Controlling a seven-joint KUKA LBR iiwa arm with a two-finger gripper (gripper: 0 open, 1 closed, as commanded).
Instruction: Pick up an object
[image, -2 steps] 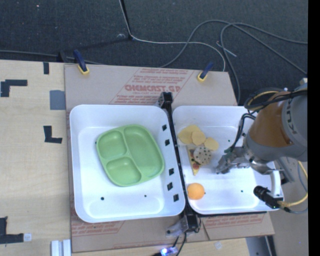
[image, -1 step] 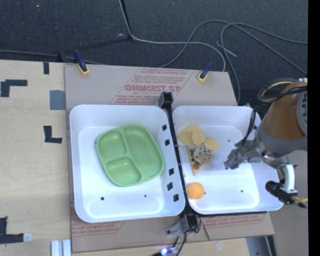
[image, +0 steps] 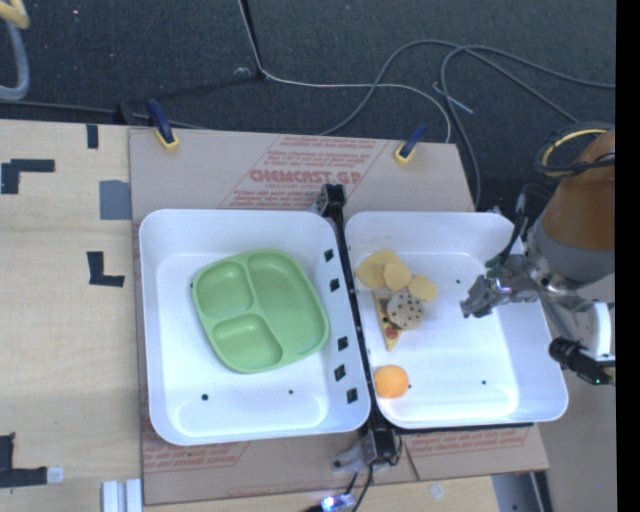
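A wooden bench (image: 60, 330) carries a cardboard sheet (image: 300, 170) printed "CHEMCAST GP" in red, with dark carpet (image: 330, 50) at twelve o'clock. In the right bin (image: 520, 400), a pizza slice (image: 390, 330) runs its long axis twelve to six, tip toward six, an orange ball (image: 391, 382) at its six o'clock. The gripper (image: 478, 303) hangs at three o'clock of the slice; its spread I cannot tell

You see red print on cardboard sheet (image: 300, 170) under bins, upside down from this camera. Largest line looks like "CHEMCAST GP", last letters uncertain. Smaller red lines above and below it too blurred for you to read. More red print on cardboard strip along front edge, below bins, too small and blurred to read. Black tape marks on wooden bench (image: 60, 300) form shapes, not letters.
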